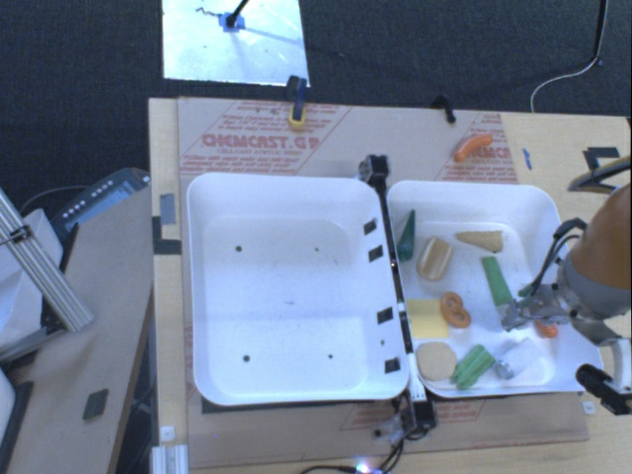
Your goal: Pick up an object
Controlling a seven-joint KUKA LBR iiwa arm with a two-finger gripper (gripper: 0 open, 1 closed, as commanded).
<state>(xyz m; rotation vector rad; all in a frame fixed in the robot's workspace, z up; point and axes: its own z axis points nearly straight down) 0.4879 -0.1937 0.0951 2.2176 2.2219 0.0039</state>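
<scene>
The right bin [538, 201] holds several toy foods: a dark green cone [406, 235], a tan bread roll [434, 257], a tan wedge [480, 240], a green stick [497, 280], an orange ring [455, 309], a yellow square [428, 319], a round cookie [435, 360] and a green pod [472, 365]. My gripper [517, 315] hangs low over the bin's right side, just right of the green stick's lower end. A small red piece [548, 330] lies right beside it. The arm [600, 265] comes in from the right.
The left bin [212, 200] stands beside the right one, with a black divider rail [387, 265] between them. An orange toy [474, 147] lies on the bench behind the right bin. A pale clear item [515, 357] rests near the right bin's front wall.
</scene>
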